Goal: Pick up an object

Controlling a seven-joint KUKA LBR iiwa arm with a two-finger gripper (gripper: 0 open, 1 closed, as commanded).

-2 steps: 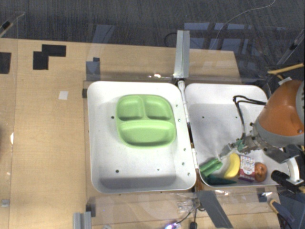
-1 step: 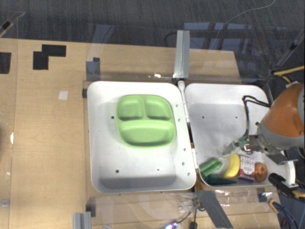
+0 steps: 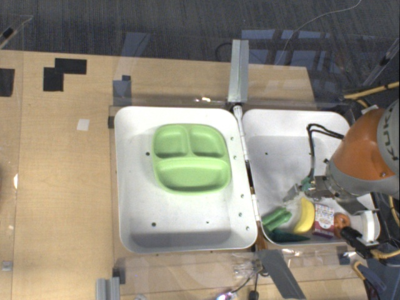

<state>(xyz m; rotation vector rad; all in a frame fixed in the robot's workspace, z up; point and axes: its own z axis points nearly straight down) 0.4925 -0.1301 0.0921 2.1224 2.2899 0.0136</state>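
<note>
Camera view: the gripper (image 3: 304,191) is seen just above the banana (image 3: 305,215); finger state cannot be told, seemingly not grasping.

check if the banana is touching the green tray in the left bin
Apart. The camera view shows the banana in the right bin's near corner, while the green tray lies in the left bin, with the bin walls between them.

The arm (image 3: 369,152) reaches in from the right, its orange band and grey wrist bulking large at the frame's edge. The wrist tilts downward and leftward, with a black cable looping above it. The claw (image 3: 306,189) sits low beneath the wrist, its fingers too small and cluttered to read clearly.
</note>
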